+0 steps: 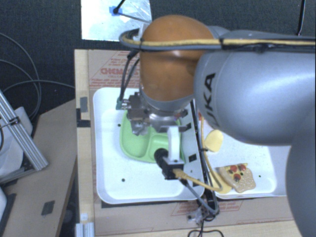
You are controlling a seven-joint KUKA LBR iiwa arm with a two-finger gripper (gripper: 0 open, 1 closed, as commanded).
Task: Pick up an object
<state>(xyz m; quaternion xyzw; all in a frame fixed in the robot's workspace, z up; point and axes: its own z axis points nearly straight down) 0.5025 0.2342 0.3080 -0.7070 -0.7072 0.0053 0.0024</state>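
Note:
A pale green dish-like thing (141,151) lies in the left white bin (111,184), near its middle. My gripper (139,128) hangs straight over the dish's upper left part, close to it or touching it; the wrist above hides the contact. The arm's orange band and grey body cover the top of the bin. In the right bin (264,184) lie a small pale yellow piece (214,140) and a toy pizza slice (239,177) with red dots.
The bins rest on a cardboard sheet (106,68) on the bench. A shiny sheet (111,14) lies behind them. Metal rails (22,142) and cables stand off to the left. The left bin's white floor shows in front of and left of the dish.

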